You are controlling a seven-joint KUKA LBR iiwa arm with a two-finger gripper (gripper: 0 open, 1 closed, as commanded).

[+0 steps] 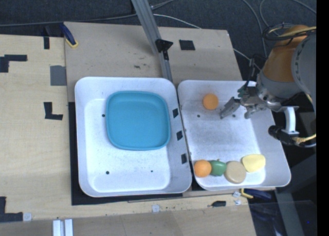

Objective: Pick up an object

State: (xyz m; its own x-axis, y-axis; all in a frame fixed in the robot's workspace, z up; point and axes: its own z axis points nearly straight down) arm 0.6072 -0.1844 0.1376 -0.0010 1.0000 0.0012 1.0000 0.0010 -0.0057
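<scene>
Nearest the camera, along the low front wall of the right bin (267, 181), 4 small things sit in a row: an orange ball (202, 168), a green piece (218, 167) touching it, a tan disc (236, 172) and a yellow lump (253, 162). They crowd together against that wall, probably because the bin floor slopes or they have rolled there; packed this tight, each would be awkward to pinch without nudging its neighbour.

In the left bin (92, 142) a blue plate (138, 120) lies flat, well apart from everything else and too broad for an easy pick.

Further back in the right bin, 1 more orange ball (209, 101) rests alone near the far wall, with bare floor all around it. That makes it the likeliest target.

The gripper (237, 107) hangs just to the right of this ball, near it but apart, slightly nearer the camera, with the orange-banded arm (280, 62) behind it at the right. Its 2 dark fingers look spread and nothing sits between them, so it reads as released. To take the ball, it would need to shift left and a little away from the camera before closing.
</scene>
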